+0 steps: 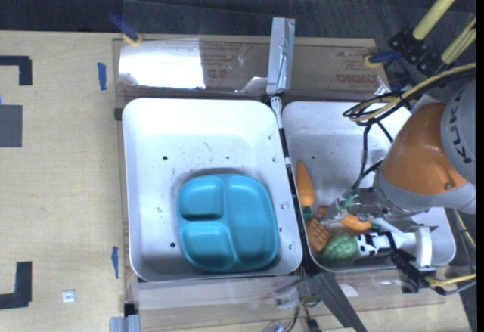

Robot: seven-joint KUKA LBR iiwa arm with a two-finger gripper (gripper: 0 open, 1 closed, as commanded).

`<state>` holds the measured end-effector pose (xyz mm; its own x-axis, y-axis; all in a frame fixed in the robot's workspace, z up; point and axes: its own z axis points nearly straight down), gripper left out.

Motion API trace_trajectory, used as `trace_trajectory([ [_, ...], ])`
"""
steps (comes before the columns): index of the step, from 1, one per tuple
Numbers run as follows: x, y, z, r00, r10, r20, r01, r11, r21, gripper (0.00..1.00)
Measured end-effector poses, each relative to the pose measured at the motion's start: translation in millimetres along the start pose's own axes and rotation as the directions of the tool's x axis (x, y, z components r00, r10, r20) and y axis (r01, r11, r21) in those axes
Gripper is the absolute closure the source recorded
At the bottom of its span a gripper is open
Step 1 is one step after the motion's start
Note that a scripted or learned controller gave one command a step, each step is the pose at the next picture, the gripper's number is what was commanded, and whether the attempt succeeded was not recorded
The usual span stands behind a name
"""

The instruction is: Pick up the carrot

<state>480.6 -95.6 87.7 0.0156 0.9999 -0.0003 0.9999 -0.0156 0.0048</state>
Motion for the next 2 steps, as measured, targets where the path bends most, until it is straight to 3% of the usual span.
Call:
trace_trajectory([
  [1,0,2,-11,1.000,0.000,0.002,0.000,1.000,-0.006,1.00],
  [2,61,69,-98,0.937,-0.350,0.000,0.350,0.937,-0.002,1.00],
])
